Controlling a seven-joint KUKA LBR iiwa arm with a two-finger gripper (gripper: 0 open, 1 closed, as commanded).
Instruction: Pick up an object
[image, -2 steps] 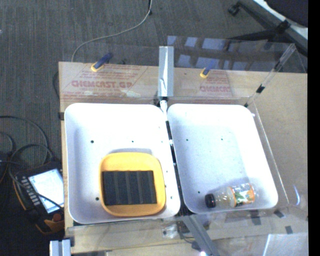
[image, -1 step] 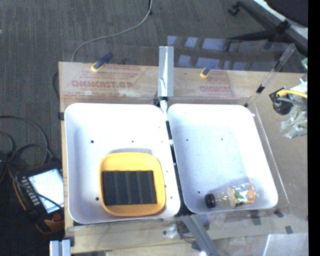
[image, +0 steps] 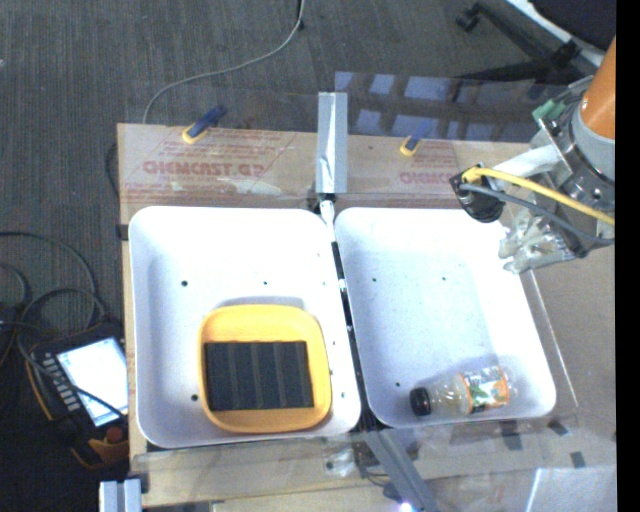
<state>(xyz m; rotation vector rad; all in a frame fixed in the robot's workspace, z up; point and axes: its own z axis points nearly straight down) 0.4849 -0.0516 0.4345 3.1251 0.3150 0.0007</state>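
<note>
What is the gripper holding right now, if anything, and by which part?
Nothing that I can see. The gripper hangs at the right bin's far right edge, apart from the bottle lying near that bin's front and from the yellow container in the left bin.

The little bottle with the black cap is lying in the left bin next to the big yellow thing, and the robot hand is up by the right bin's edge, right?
Not quite. The camera view shows the bottle lying in the right bin, near its front edge. The yellow thing sits in the left bin. The gripper is indeed up by the right bin's far right edge.
</note>
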